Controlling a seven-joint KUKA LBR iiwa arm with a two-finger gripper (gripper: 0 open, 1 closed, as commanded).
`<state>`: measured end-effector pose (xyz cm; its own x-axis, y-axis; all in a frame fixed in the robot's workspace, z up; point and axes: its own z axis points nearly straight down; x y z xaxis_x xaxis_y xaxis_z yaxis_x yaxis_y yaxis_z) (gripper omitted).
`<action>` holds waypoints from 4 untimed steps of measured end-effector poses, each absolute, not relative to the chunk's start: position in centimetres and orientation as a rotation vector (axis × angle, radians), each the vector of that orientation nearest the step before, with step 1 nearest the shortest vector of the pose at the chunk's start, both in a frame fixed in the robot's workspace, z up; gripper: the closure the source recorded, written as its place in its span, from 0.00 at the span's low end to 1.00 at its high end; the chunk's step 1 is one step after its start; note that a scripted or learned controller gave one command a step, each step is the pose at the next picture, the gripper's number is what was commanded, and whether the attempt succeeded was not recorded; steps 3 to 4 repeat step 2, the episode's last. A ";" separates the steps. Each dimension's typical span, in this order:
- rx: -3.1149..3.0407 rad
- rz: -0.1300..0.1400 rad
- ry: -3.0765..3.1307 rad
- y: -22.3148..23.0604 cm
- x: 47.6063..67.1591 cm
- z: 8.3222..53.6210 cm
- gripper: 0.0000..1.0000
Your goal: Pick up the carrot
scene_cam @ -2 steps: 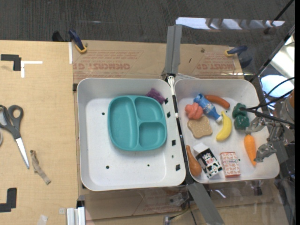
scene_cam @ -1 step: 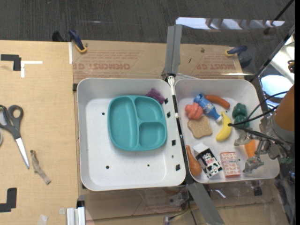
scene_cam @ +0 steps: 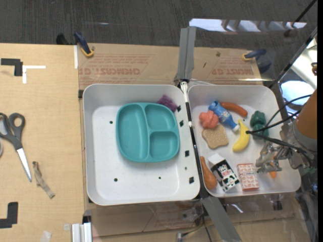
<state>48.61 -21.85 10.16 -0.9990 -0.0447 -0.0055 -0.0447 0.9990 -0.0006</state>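
Observation:
The carrot [scene_cam: 206, 171] is a tapered orange piece lying along the left wall of the right bin [scene_cam: 282, 185], close to its front corner. My gripper [scene_cam: 269, 161] hangs low over that bin's right side, well to the right of the carrot, with a pink box and a cow-patterned carton between them. A small orange bit [scene_cam: 273, 174] shows just below the gripper; I cannot tell what it is.
The right bin also holds a cow-patterned carton [scene_cam: 225, 173], pink box [scene_cam: 247, 176], banana [scene_cam: 242, 136], bread slice [scene_cam: 215, 136], green pepper [scene_cam: 258, 120], blue bottle [scene_cam: 223, 115] and sausage [scene_cam: 235, 108]. A teal divided plate [scene_cam: 148, 132] and a purple item [scene_cam: 168, 102] lie in the left bin [scene_cam: 101, 180]. Scissors [scene_cam: 16, 137] rest far left.

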 end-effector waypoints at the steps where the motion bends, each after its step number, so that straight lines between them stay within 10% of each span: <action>1: 0.142 0.000 3.134 -15.6 50.5 13.7 1.00; 2: -0.131 -0.001 3.135 -18.5 47.9 23.9 1.00; 4: -0.131 -0.001 3.135 -18.5 47.9 23.9 1.00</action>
